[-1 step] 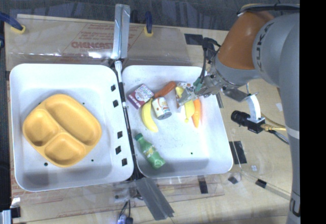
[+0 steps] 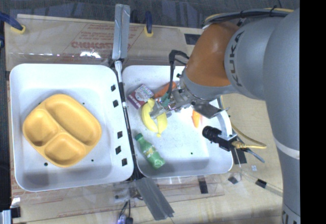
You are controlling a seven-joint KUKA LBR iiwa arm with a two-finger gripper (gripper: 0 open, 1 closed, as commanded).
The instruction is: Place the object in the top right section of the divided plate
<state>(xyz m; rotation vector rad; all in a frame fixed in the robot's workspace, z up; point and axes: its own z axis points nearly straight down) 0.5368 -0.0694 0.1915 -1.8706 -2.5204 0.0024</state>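
A yellow divided plate (image 2: 61,129) with three sections lies in the left bin (image 2: 25,78); all its sections are bare. In the right bin (image 2: 198,164) a yellow banana (image 2: 153,122) lies near the middle. My gripper (image 2: 162,107) hangs low right over the banana's upper end, touching or nearly touching it. The arm's grey and orange wrist covers the bin's upper right part. Whether anything is grasped cannot be made out.
A green bottle (image 2: 149,151) lies at the right bin's lower left. A red and white packet (image 2: 138,94) sits just above the banana. An orange piece (image 2: 196,118) lies to the gripper's right, another orange piece (image 2: 164,90) behind it. A raised divider (image 2: 122,116) separates the bins.
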